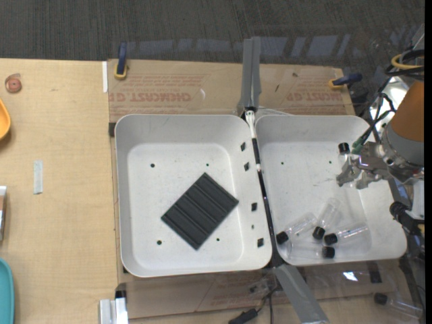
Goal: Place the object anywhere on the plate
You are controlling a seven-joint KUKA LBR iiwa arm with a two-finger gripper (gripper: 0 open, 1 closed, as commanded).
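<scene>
Light, hard, slippery clear tubes (352, 233), quick to roll, so pinch across the middle; cannot tell the gripper (352, 172) grip.

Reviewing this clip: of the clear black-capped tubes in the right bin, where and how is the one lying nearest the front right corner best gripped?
Probably at mid-body, from straight above, fingers closing across the width of the clear tube. It lies flat near the right bin's front wall and slightly apart from the other tubes, so its long sides look reachable. The gripper sits above, further back.
</scene>
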